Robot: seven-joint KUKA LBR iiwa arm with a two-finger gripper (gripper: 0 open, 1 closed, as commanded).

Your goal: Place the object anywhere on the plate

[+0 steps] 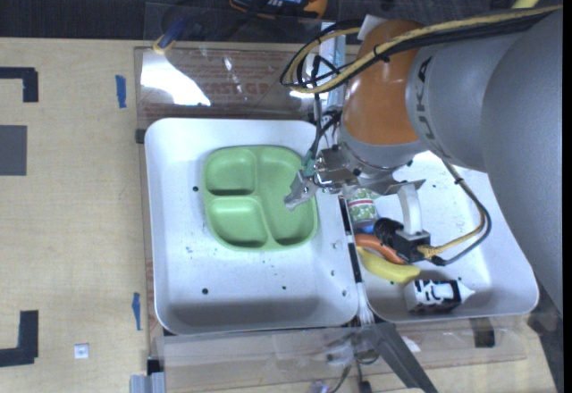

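Hovering at the right edge of the green plate [259, 196], our gripper [299, 190] seems to pinch a small grey object [294, 198] (identity unclear); we judge it light, rigid, perhaps slippery, best held across its middle

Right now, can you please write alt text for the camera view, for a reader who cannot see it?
A grey arm with an orange band reaches from the right, its gripper over the right edge of a green divided plate in the left bin. The right bin holds a banana and other small items.
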